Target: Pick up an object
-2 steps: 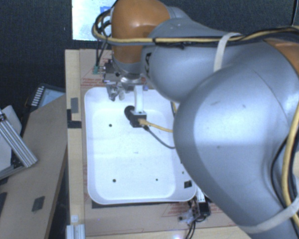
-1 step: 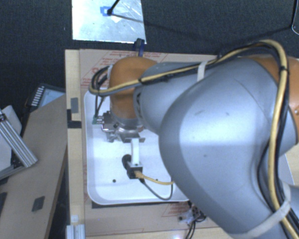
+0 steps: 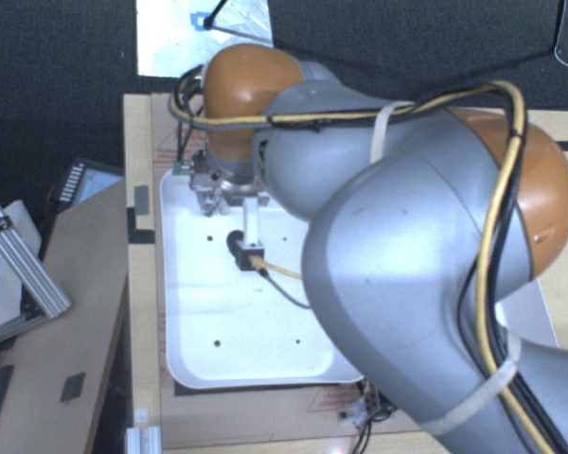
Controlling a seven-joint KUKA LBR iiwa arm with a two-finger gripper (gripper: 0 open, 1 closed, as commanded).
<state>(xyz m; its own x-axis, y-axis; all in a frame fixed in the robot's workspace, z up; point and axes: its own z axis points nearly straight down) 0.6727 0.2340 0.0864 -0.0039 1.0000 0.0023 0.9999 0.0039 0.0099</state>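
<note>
My gripper (image 3: 220, 197) hangs over the far edge of the left white bin (image 3: 199, 348), close to its back wall. The orange wrist band (image 3: 246, 93) sits right above it, and the view from above hides how the jaws stand. The white floor of the left bin (image 3: 218, 301) lies in front of the gripper, marked with a few small dark dots. My grey arm (image 3: 407, 253) sweeps in from the right and covers the right-hand bin.
A brown cardboard panel (image 3: 76, 301) and an aluminium rail (image 3: 19, 263) lie left of the bench. A shiny sheet (image 3: 204, 17) lies behind the bins. A yellow cable (image 3: 497, 206) runs along the arm.
</note>
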